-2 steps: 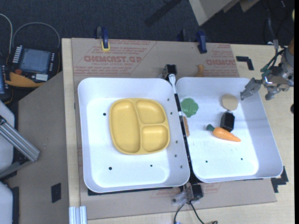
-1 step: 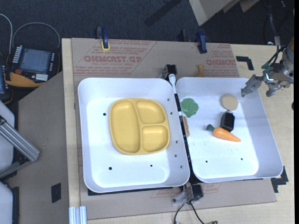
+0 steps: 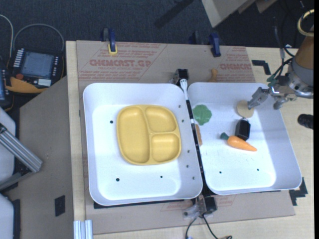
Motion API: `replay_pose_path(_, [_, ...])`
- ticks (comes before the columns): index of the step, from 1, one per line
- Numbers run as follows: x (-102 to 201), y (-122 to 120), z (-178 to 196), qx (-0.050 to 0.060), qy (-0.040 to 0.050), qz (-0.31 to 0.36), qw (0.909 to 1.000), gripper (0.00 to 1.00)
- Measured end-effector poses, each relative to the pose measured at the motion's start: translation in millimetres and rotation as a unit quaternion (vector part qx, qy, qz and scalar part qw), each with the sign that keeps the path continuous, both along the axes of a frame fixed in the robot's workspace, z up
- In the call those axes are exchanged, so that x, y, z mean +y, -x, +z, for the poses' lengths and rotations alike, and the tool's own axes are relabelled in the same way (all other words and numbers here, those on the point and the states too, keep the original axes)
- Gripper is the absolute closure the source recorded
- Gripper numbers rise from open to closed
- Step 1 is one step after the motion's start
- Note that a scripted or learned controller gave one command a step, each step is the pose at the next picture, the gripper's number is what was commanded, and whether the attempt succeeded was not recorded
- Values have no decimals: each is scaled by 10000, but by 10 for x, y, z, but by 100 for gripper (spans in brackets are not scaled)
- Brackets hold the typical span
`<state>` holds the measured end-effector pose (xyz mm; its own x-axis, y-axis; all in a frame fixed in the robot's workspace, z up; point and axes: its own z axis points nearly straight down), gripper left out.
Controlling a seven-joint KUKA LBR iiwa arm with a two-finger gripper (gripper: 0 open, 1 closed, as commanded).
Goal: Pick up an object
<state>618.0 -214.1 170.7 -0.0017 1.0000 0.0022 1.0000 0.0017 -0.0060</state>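
Carrot (image 3: 242,143), orange with a green stub, lies in the right bin (image 3: 279,176), touching a small black object (image 3: 242,128) just above it. A beige disc (image 3: 244,109) and a green piece (image 3: 202,114) lie nearby. The tool (image 3: 269,96) hovers at the bin's upper right with its fingers spread, grasping nothing. A yellow divided tray (image 3: 148,133) sits in the left bin (image 3: 99,173). The cardboard on the worktop (image 3: 119,62) reads "CHEMCAST GP".
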Motion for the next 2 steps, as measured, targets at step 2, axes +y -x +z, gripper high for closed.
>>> replay_pose_path(2, [5,-59,-866,-18,-20,9,10000,0])
